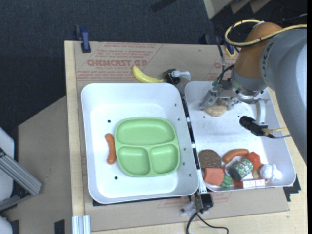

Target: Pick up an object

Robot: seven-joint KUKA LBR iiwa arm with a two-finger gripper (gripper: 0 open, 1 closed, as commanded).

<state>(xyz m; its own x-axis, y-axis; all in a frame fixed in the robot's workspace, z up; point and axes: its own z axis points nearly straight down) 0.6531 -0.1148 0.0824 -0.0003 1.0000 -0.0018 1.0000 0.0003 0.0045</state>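
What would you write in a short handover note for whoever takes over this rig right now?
Gripper: low in the right bin, at its far end, right over a pale tan bread-like piece. Whether it grips the piece cannot be told.
Right bin, near end: a pile of toy food, including a brown round patty, a sausage and a small can.
Left bin: a green divided plate with an orange sausage beside it.
Banana on the bench behind the left bin.
Done: approach. Left: confirm a grasp and lift.
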